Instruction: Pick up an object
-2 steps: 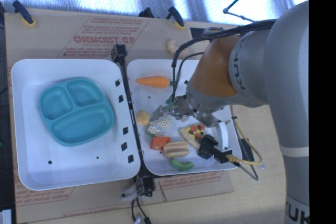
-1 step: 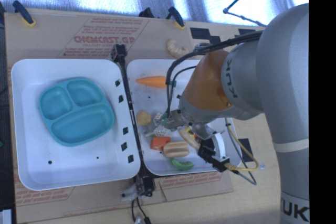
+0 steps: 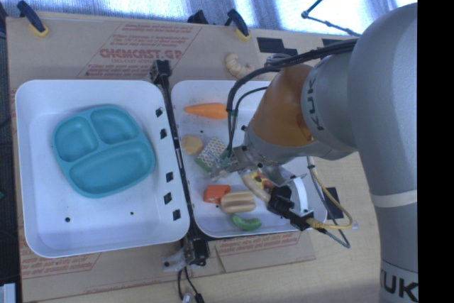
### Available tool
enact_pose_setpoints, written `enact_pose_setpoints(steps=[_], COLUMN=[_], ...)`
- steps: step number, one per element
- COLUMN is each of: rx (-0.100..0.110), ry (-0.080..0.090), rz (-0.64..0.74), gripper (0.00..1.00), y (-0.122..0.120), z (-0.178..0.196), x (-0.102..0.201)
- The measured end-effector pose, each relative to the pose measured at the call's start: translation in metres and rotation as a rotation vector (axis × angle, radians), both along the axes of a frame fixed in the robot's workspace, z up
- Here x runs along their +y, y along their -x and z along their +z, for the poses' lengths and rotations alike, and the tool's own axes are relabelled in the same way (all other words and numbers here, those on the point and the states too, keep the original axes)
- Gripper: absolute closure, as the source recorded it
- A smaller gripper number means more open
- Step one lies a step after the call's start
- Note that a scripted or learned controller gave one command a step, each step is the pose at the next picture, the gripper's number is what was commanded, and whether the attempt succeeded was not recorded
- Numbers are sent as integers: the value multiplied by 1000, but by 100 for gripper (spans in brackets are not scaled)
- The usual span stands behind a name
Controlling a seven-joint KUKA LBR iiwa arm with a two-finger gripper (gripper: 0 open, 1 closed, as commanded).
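The left shallow white plastic bin [image 3: 32, 174] holds a turquoise plastic plate with three compartments [image 3: 104, 150], lying flat near the bin's centre and slightly toward its far side. A row of black clips [image 3: 170, 177] runs along the seam where the two bins meet, from a black bracket at the far end to a cable fitting at the near end.

The right shallow white plastic bin [image 3: 206, 92] contains the loose objects. An orange toy carrot [image 3: 206, 110] lies near the far wall, lengthwise across the bin. Nearer the camera, a small pale yellow rounded piece [image 3: 192, 145] rests close to the seam. Just beside it is a small checkered block with a green edge [image 3: 211, 153]. Further toward the near wall lie a red-orange wedge-shaped piece [image 3: 216, 193], a tan hot-dog-shaped toy [image 3: 237, 203] touching or almost touching the wedge, and a green curved pod-shaped toy [image 3: 246, 223] close to the near rim.

The grey arm with the orange band [image 3: 287, 113] reaches in over the right half of this bin. The gripper [image 3: 234, 161] sits low among the objects, just beside the checkered block. Its state cannot be determined, as the wrist hides it. A yellow banana-like item [image 3: 257, 184] lies partly under the wrist hardware.

A beige knobbly toy [image 3: 237, 66] lies on the cardboard behind the right bin.
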State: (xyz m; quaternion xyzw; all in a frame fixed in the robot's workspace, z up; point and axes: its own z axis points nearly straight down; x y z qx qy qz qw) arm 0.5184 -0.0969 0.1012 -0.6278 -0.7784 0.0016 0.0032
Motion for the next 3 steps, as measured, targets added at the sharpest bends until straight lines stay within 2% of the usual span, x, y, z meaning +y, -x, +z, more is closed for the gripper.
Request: enact_pose_setpoints(steps=[1, 2, 3], rx=[0, -4, -2], ry=[0, 1, 1], rz=[0, 51, 56], gripper=[0, 0, 100], y=[0, -48, -49], z=[0, -10, 0], x=[0, 1, 1])
